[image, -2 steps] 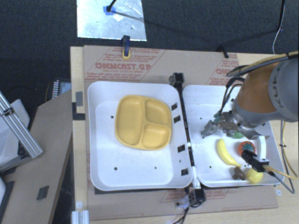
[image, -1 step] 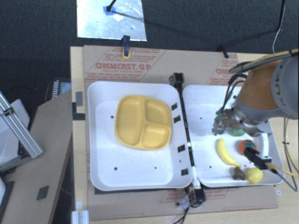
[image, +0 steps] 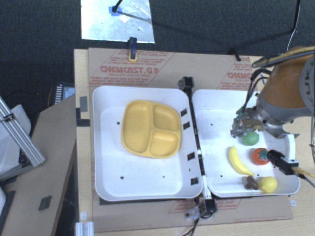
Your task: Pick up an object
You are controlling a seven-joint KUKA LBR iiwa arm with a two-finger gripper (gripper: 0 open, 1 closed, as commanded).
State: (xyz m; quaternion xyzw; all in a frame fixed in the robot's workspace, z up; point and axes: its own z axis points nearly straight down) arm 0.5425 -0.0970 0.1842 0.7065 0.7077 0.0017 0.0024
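Just below the claw [image: 242, 128] sits a green ball [image: 250, 138], seemingly touching; claw's grip state unclear.

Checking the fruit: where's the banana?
The banana lies in the right bin, below the green ball and left of the tomato.

Even, moderately bright overhead lighting, white bins [image: 147, 191] slightly washed out, soft faint shadows beneath objects, patchy glare on the reflective sheet [image: 117, 14] at top, dark surrounding floor, mild overall softness, low resolution
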